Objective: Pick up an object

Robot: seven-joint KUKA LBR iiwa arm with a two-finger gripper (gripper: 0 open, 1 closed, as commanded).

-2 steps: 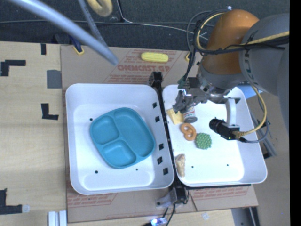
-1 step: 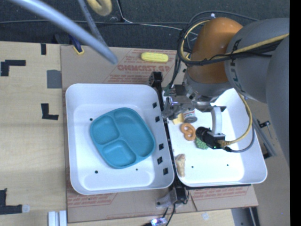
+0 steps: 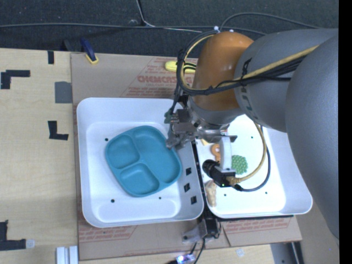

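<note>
The right of the camera view is taken up by the grey arm [image 3: 308, 87], whose orange band [image 3: 220, 65] is seen above the divide between the two bins. The counter [image 3: 33, 164] is covered partly by a sheet of cardboard [image 3: 121, 81], on which the left bin [image 3: 88, 147] and the right bin [image 3: 275, 197] are set side by side. A blue divided tray [image 3: 142, 159] is laid flat in the left bin. The gripper [image 3: 179, 126] is held low over the left bin's right rim, just beside the tray's right edge; how far it is open cannot be told. Small green [image 3: 238, 162] and orange [image 3: 216, 152] objects are seen in the right bin.
</note>
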